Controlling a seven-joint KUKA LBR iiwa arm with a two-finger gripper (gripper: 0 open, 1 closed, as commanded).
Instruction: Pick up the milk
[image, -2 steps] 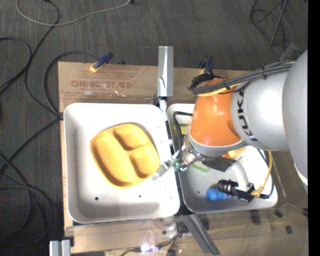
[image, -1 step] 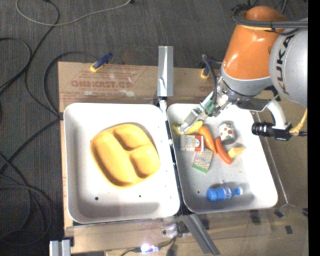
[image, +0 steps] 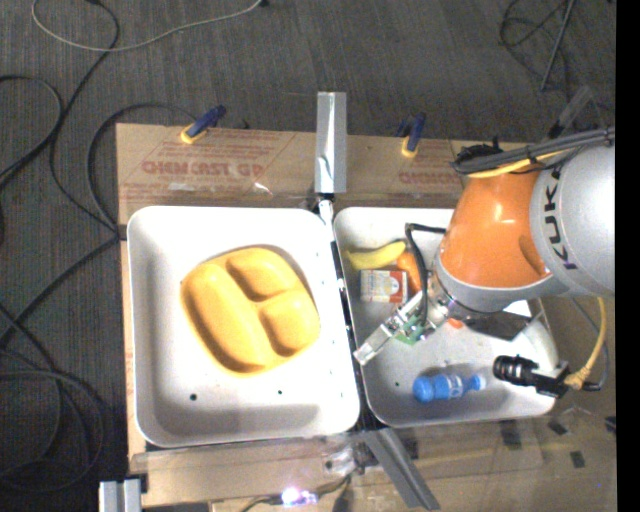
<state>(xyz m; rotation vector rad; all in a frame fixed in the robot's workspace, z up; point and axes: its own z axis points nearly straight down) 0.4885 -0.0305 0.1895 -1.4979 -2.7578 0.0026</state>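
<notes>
The milk (image: 381, 287) is a small white and orange carton lying in the upper left of the right bin (image: 372, 398), just below a banana (image: 374, 256). An orange object (image: 409, 270) touches the carton's right side and is partly hidden by the arm. My gripper (image: 404, 326) hangs under the orange wrist, just below and to the right of the carton, over the bin floor. The wrist hides most of the gripper. Nothing shows between gripper and carton.
A blue plastic bottle (image: 447, 385) lies near the right bin's front edge. The left bin (image: 150, 400) holds a yellow divided plate (image: 251, 307). A metal bar (image: 330, 140) stands behind the wall between the bins.
</notes>
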